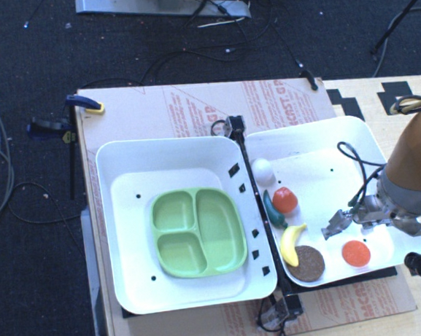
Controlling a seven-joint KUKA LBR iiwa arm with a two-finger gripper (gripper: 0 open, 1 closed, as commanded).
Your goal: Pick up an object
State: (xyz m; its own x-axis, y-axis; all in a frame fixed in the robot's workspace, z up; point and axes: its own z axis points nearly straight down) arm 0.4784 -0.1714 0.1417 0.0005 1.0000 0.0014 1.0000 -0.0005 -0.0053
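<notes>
The right bin (318, 143) holds several small objects. Along its left wall lie a white ball (261, 171), a red tomato-like ball (284, 199) with a green piece (273, 211) beside it, and a yellow banana (291, 243). A brown disc (307, 263) sits at the front, and an orange-red disc (356, 253) lies to its right. My gripper (334, 227) hangs over the bin floor between the banana and the orange-red disc, just up and left of that disc. It touches none of the objects.
The left bin (126, 207) carries a green divided plate (199, 231). A black divider (251, 196) runs between the bins. The arm (412, 175) comes in over the right bin's right side, with a cable (356, 159) looping above the bin floor.
</notes>
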